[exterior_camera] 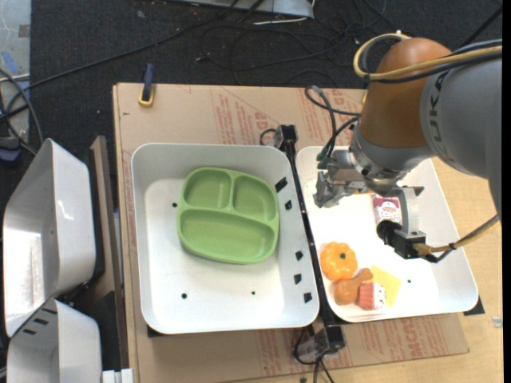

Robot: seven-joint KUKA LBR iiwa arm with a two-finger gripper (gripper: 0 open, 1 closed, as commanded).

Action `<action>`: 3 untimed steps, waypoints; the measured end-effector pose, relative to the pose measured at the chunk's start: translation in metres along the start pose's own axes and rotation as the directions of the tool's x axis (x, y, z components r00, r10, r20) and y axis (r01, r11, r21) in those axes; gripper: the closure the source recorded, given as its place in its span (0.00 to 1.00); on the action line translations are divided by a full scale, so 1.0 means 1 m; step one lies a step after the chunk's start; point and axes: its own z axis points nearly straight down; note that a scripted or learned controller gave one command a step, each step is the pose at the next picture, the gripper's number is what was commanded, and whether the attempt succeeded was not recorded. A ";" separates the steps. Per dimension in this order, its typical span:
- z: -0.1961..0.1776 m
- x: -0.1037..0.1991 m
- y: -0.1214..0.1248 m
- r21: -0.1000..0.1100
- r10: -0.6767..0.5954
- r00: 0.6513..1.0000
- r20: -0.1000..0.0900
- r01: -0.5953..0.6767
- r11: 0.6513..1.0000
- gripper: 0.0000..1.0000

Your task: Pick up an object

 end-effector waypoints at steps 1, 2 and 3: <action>-0.011 0.052 -0.012 -0.001 -0.002 1.000 -0.001 0.002 1.000 1.00; -0.018 0.104 -0.024 -0.001 -0.002 1.000 0.000 0.002 1.000 1.00; -0.018 0.100 -0.024 -0.001 0.005 1.000 0.001 -0.005 1.000 0.00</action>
